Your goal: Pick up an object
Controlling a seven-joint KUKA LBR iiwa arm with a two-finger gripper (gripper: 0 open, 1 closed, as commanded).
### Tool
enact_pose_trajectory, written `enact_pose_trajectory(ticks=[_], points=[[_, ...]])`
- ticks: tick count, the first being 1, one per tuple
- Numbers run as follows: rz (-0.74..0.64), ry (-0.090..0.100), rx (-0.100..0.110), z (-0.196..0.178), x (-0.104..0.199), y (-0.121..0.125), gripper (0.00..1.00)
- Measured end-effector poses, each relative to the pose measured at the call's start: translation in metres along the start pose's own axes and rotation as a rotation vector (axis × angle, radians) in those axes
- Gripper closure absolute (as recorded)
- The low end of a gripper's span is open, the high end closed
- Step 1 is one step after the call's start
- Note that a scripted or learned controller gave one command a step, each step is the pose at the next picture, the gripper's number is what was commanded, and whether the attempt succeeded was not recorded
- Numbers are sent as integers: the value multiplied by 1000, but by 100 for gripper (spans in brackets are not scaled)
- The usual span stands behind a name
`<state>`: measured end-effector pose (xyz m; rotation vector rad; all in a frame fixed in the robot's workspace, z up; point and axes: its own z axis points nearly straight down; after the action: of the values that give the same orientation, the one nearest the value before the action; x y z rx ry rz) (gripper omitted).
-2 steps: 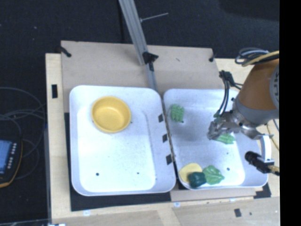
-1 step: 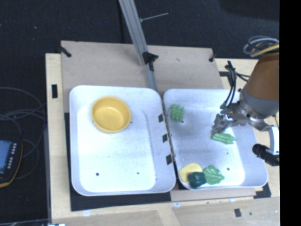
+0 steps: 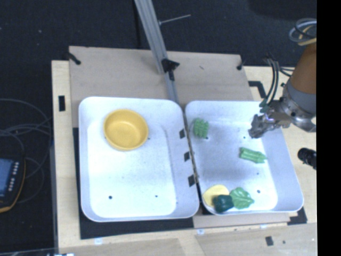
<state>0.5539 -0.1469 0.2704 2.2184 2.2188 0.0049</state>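
I see the gripper point(image 3: 258, 130) over the right bin point(image 3: 282, 167), near its upper right side, coming in from the right edge of the view. The fingers are a dark blur at this angle — I cannot tell their state, and I see nothing between them.

Candidate objects, all in the right bin:
- green strip point(image 3: 252, 155) — lies flat just below the gripper, nearest to it but apart from the fingertips.
- green knobbly piece point(image 3: 200, 127) — near the bin's left wall, about level with the gripper, well apart from it.
- a cluster at the bin's lower edge: yellow piece point(image 3: 212, 192), dark green block point(image 3: 223, 202) resting against it, and a light green leaf shape point(image 3: 241, 197) just beside the block on the right. All three are well below the gripper.

The left bin point(image 3: 133, 196) has a yellow bowl point(image 3: 126, 129) sitting upright in its upper left part — far from the gripper, across the divider between the bins.

The arm's orange band point(image 3: 306, 71) shows above the wrist at the right edge.
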Motion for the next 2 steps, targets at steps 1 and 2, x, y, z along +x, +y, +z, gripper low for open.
enact_pose_trajectory(ticks=[1,2], points=[[-3,1,3,-3,45,3,100],[-4,2,4,-5,102,2,100]])
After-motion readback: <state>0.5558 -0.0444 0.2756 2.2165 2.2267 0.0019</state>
